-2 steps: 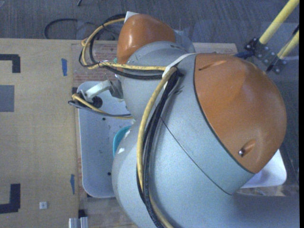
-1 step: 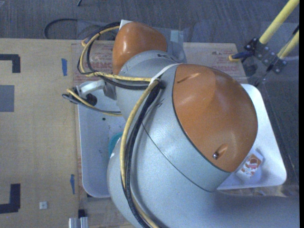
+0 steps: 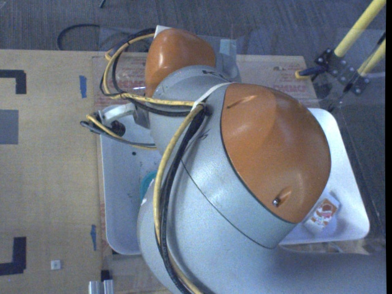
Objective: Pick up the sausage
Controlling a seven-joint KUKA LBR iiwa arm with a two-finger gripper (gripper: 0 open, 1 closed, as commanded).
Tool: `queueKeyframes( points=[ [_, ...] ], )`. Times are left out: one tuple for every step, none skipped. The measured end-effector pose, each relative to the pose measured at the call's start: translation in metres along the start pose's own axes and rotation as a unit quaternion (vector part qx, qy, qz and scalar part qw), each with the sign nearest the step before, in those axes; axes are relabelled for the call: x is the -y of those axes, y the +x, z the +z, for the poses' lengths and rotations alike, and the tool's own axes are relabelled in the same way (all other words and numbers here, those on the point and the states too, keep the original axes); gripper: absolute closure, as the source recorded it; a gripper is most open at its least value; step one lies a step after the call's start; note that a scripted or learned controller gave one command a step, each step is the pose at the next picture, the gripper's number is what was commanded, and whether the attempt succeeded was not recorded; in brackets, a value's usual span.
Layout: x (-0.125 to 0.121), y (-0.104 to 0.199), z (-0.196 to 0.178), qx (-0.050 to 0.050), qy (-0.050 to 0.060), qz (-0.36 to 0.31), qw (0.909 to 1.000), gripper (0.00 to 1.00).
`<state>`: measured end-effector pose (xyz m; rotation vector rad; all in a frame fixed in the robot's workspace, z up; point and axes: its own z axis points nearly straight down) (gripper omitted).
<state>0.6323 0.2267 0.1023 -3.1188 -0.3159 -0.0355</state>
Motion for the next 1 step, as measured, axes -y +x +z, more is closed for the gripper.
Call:
queueKeyframes(
  points=[
    [0.0,0.0,0.0,0.0,0.0,0.0,1.0,0.0]
  ],
)
